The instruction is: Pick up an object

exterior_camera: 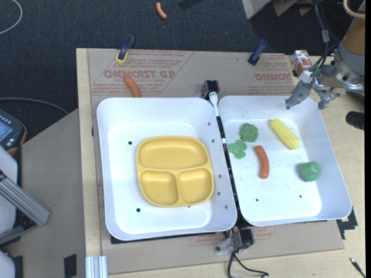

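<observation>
Approach is the step in hand: the hand (pixel 310 95), fingers spread and holding nothing, hovers over the right bin's (pixel 333 172) far edge; next it must descend onto the nearby corn (pixel 284 134).

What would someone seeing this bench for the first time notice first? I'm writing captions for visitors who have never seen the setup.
The eye lands first on the yellow divided plate in the middle of the left bin. Next come the toy foods scattered in the right bin: a corn cob, a broccoli floret, an orange sausage and a green pepper. The gripper hangs over that bin's far right corner, holding nothing.
</observation>
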You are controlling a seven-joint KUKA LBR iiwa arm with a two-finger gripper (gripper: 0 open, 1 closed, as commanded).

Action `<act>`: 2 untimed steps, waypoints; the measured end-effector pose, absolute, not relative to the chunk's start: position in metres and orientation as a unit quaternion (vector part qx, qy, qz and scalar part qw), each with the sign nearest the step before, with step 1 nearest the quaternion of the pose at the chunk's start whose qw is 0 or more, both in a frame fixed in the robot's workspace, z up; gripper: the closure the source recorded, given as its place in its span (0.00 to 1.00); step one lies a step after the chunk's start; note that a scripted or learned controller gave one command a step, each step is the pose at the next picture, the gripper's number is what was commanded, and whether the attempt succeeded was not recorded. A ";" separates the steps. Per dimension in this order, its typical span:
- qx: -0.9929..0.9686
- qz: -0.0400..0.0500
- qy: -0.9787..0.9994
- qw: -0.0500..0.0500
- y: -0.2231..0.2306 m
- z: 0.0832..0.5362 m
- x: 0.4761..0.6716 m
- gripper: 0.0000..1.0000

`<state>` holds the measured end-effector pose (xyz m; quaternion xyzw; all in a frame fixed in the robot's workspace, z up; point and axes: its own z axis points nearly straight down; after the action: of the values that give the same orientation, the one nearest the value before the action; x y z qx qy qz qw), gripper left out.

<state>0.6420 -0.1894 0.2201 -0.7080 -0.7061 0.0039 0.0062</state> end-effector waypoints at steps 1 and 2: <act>-0.707 0.000 -0.707 0.000 -0.189 0.229 0.645 0.00; -0.707 0.001 -0.707 0.002 -0.199 0.179 0.644 0.00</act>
<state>0.6441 -0.1985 0.1792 -0.7073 -0.7069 0.0014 0.0018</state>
